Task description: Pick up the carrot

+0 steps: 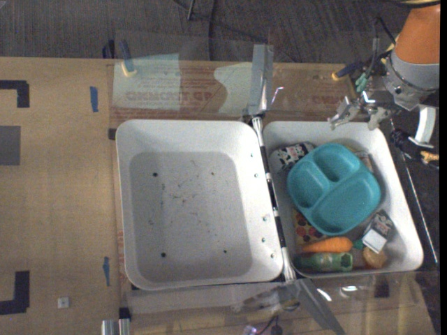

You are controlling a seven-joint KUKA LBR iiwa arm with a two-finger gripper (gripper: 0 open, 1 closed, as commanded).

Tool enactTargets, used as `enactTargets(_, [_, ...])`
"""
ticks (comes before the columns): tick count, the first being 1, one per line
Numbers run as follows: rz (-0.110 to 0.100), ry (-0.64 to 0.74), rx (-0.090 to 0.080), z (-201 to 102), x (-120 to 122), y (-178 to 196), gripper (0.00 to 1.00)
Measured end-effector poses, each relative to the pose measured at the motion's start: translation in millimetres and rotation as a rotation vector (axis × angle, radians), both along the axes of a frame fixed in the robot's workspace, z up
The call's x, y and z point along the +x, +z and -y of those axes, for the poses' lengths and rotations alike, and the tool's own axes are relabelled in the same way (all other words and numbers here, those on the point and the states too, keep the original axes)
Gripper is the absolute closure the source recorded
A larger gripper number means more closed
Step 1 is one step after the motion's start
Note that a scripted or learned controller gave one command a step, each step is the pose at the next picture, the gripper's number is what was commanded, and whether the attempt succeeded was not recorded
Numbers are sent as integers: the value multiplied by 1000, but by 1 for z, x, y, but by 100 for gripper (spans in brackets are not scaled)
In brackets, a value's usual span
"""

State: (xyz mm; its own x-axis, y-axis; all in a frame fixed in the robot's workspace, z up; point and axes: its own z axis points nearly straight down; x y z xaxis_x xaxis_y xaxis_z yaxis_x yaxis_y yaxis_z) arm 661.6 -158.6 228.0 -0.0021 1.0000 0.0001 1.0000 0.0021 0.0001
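Observation:
An orange carrot (328,245) lies near the front of the right bin (406,215), just below a teal divided plate (335,188) and above a green and yellow packet (325,261). My gripper (359,112) hangs over the bin's far rim at the upper right, well away from the carrot, with its metal fingers spread and nothing between them. The orange wrist band (421,39) sits above it at the frame's right edge.
The left bin (192,201) stands beside the right one, with a rail between them. In the right bin also lie a black and white carton (289,155), a small white box (376,239) and a brownish item (375,257). Clear plastic sheets lie behind the bins.

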Motion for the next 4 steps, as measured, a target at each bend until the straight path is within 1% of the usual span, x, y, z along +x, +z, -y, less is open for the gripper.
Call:
enactTargets(1, [1, 253, 0, -15, -46, -100, 0])
enactTargets(2, [46, 340, -21, -17, -103, -124, 0])
enactTargets(3, [3, 204, -1, 0, -83, -76, 0])
enactTargets(4, [4, 63, -3, 48, -91, -25, 0])
